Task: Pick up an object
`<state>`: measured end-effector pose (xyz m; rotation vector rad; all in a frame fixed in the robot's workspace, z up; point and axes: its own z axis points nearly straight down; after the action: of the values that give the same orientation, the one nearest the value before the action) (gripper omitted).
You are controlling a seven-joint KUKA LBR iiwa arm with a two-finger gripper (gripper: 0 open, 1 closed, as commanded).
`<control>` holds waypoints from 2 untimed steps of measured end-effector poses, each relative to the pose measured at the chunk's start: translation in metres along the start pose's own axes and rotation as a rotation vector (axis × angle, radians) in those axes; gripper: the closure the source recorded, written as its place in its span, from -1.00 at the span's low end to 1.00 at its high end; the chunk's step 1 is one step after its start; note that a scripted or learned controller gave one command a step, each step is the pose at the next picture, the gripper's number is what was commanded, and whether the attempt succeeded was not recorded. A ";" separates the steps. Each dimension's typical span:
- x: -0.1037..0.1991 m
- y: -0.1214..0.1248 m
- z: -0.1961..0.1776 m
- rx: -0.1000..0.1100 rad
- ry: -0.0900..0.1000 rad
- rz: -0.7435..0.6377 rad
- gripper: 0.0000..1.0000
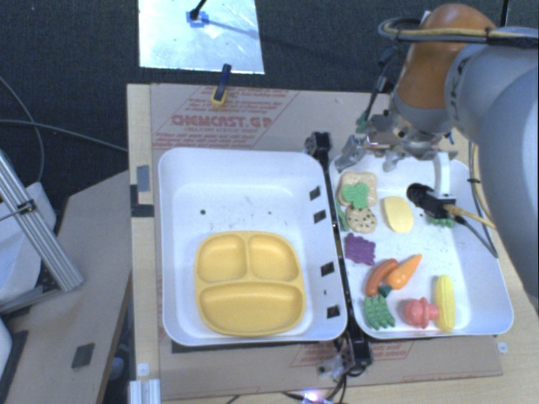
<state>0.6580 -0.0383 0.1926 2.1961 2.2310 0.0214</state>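
Toy food pieces lie scattered in the right bin [495, 306], all resting on its floor and none lifted. Toward the far left corner sits a tan cracker [348, 183] with a green leafy piece [360, 194] on top of it, and a speckled cookie [363, 219] lies just beside them on the near side. A pale yellow oval piece [397, 214] lies to the right of the cookie, apart from it. A purple grape cluster [360, 249] is near the bin's left wall. Two orange carrots [394, 273] lie side by side in the middle. Along the near edge are a green piece [379, 311], a pink piece [418, 311] and a yellow corn cob [445, 301].

The gripper [372, 160] hangs over the far end of the right bin, above the cracker. Nothing is seen in its grasp, and whether it is open or closed cannot be told from this angle.

The left bin [173, 225] holds a yellow divided plate [250, 281]. Both bins sit on the counter [93, 225].
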 end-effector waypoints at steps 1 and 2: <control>-0.066 -0.084 0.043 0.025 -0.003 0.022 -1.00; -0.146 -0.099 0.100 0.021 -0.005 0.022 -1.00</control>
<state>0.5626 -0.1854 0.0907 2.2289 2.2149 -0.0070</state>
